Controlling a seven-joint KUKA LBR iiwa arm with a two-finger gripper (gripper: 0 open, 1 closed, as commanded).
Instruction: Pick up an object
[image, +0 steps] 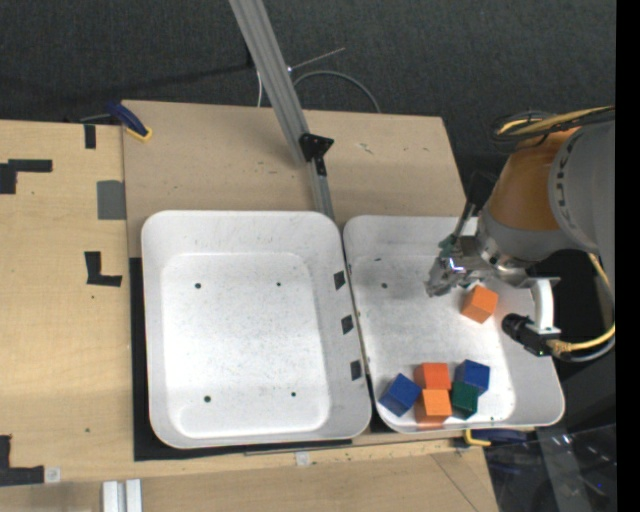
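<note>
Hovering over the right bin (400, 250), the end effector (445, 280), grip state unclear, sits beside an orange block (480, 303).

Two shallow white plastic bins are seen side by side, the left bin (245, 330) and the right bin (400, 300), both flecked with fine dark specks and a few black dots. An orange cube (480, 303) is shown apart; an orange block (434, 375), a second orange block (435, 403), a dark blue block (400, 393), another blue block (474, 375) and a green block (464, 400) are clustered. The grey arm (585, 190) is marked by an orange band (525, 190). The pale wooden bench (60, 330) carries black tape marks.
</note>
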